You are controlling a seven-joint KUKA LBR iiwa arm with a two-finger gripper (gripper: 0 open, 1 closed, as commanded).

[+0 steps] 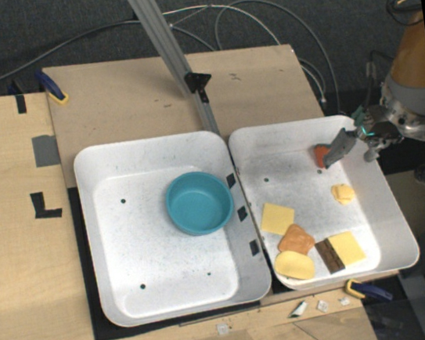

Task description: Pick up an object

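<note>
your claw (341, 146) hangs over the right bin (384, 203), its tip just right of a red piece (320, 155) by the far wall, perhaps touching it. you cannot tell its state from here. the piece lies to the claw's left.

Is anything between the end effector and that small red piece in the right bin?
Nothing visible does. The end effector is right at the red piece near the right bin's far side, overlapping its edge. The yellow and brown pieces lie nearer the camera.
</note>
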